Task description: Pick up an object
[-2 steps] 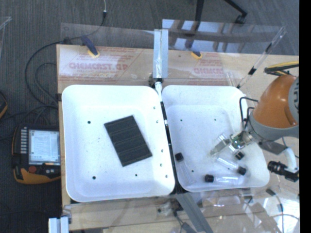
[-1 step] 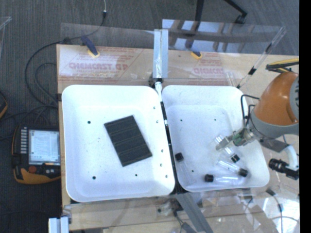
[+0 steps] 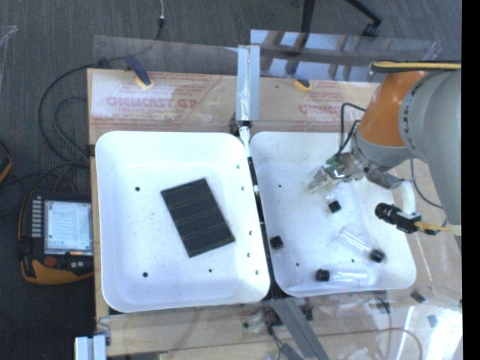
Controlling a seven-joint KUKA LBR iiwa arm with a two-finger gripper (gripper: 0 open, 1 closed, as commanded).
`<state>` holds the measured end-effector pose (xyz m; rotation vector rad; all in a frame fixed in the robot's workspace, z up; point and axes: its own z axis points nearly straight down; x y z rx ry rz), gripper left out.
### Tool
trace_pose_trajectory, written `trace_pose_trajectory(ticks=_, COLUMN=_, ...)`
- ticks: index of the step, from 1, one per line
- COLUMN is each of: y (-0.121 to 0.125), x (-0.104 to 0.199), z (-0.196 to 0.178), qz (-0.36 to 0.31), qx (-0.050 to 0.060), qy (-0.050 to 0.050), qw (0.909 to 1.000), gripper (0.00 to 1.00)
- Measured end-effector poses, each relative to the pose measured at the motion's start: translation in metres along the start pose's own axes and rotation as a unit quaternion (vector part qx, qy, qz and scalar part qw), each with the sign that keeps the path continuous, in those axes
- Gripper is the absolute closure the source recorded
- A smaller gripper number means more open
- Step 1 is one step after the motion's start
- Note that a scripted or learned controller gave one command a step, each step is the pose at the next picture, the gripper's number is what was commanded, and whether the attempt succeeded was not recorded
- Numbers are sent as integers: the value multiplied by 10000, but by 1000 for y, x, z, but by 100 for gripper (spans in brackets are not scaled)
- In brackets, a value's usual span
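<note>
Item: my arm (image 3: 420, 118), reaching in from the right, wrist bent down over the right bin (image 3: 289, 280). Item: black slab (image 3: 197, 217), flat in the left bin (image 3: 112, 276), well apart. Item: my pincer (image 3: 328, 177), low near a small black cap (image 3: 334, 206); spread or closed, I cannot tell. Risk (my judgement): clear tubes (image 3: 352, 240) roll; small caps slip, so I close on nothing.

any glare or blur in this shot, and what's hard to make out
Camera view: even, bright light with soft shadows; the white right bin is nearly washed out, so the clear tubes in it barely stand out; the clear panels behind the bins show reflections; the end effector is small and soft; the dark slab in the left bin reads sharply.
</note>
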<state>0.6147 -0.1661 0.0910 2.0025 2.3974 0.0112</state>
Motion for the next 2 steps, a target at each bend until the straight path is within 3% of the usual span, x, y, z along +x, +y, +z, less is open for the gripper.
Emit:
trace_pose_trajectory(ticks=1, y=46, x=30, z=-104, qz=314, qx=107, qy=31, qw=9994, gripper=100)
trace_pose_trajectory(ticks=2, y=63, x=81, z=-141, qz=357, qx=115, qy=35, qw=9993, gripper=100)
